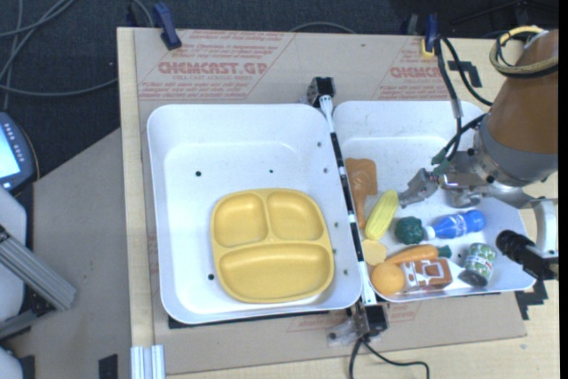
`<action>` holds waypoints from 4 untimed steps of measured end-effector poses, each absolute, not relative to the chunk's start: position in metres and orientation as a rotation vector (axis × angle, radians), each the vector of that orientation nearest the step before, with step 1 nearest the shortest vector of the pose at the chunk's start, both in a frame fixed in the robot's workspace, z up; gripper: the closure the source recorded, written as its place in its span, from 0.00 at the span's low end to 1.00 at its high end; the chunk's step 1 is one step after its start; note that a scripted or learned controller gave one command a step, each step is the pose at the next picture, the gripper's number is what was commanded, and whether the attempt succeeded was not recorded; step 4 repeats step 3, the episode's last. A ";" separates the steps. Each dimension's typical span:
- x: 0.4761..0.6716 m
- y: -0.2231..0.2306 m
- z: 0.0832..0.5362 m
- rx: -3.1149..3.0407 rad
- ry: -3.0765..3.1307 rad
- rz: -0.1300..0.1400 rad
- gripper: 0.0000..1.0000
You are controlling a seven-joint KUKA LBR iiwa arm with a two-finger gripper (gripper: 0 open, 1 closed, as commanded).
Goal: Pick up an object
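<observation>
My gripper (422, 188) hangs low over the middle of the right bin (390, 122), reaching in from the right. Just left of it lie a brown bread slice (359, 179) and a yellow corn cob (382, 214). Below it sit a dark green broccoli piece (410, 231) and a blue bottle (458, 225). Nearer the front edge lie an orange packet with a brown label (413, 272) and a small green-labelled can (479, 262). Nothing shows in the gripper's hold.
The left bin (177, 146) holds a yellow divided plate (271, 244). A black divider rail (342, 182) runs between the bins. The arm's orange band and grey wrist (524, 115) cover the right bin's right side. Cables trail along the bench's back right.
</observation>
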State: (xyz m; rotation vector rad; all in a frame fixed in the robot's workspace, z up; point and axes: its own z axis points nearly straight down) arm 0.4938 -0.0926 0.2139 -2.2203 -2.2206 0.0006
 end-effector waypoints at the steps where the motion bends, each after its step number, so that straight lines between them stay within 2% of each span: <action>1: 0.485 -0.105 0.100 -2.229 -2.233 -0.014 0.00; 2: 0.486 -0.107 0.111 -2.238 -2.234 -0.015 1.00; 3: 0.551 -0.039 0.189 -2.218 -2.238 -0.013 1.00; 4: 0.551 -0.039 0.189 -2.218 -2.238 -0.013 1.00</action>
